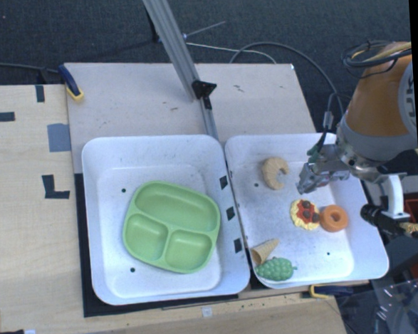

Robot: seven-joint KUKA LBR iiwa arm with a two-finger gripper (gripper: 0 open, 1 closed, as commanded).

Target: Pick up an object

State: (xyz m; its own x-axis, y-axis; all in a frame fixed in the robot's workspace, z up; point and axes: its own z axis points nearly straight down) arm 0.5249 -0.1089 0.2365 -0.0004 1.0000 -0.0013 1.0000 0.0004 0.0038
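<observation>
camera view: the gripper (308, 181) hangs low over the right bin (358, 259), between a tan bitten cookie (274, 172) and a yellow pastry (304, 214) beside an orange donut (333, 218). whether its jaws are spread or closed i cannot tell; nothing seems caught there. a cone (264, 250) and green grapes (276, 269) lie near the front. a green divided plate (172, 226) sits in the left bin (101, 206).

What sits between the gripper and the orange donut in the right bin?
In the camera view, between the gripper and the orange donut lies the yellow toy food with red topping, touching the donut's left side. Otherwise bare bin floor.
</observation>
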